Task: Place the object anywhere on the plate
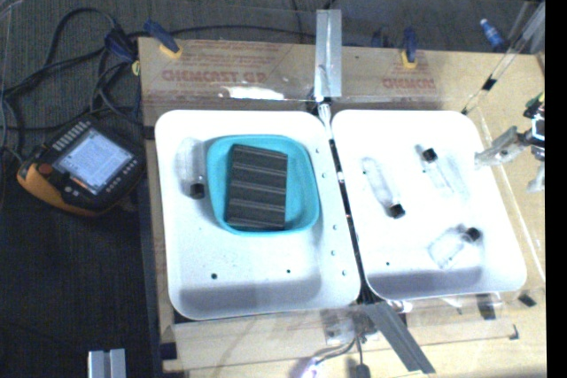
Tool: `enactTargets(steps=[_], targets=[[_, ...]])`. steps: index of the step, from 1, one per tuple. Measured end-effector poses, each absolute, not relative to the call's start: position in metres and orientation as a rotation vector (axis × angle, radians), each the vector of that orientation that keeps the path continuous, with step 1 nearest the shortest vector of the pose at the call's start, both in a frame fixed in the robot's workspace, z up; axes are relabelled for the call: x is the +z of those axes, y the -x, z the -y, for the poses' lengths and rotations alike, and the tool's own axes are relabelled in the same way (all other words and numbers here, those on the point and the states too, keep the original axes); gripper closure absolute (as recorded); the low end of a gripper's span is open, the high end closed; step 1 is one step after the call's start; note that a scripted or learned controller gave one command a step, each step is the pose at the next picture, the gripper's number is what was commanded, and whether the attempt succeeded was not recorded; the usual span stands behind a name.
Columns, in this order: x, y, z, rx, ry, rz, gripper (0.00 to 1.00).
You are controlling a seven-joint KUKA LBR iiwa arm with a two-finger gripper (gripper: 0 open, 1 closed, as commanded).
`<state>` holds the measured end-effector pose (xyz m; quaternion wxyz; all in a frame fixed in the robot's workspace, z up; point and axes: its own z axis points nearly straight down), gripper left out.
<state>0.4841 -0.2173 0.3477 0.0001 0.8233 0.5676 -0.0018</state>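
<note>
Plate (pixel 306 190): blue, in the left bin (pixel 177 261).
Block (pixel 257 186): dark, ridged, lying on the plate.
Small bottle (pixel 189 168): clear, beside the plate's left edge.
Right bin (pixel 416 274): three clear bottles, spread apart.

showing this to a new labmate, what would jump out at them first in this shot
The square turquoise plate in the left white bin draws the eye first, with a dark grey ribbed rectangular block lying on it. Next come three small clear plastic vials with black caps scattered apart in the right white bin. A fourth clear vial lies beside the plate's left edge.
</note>
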Motion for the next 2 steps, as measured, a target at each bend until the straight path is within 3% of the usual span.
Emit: enactTargets(steps=[2], targets=[[0.3477,-0.4841,0.2173,-0.006,-2.586,-1.783,0.00]])
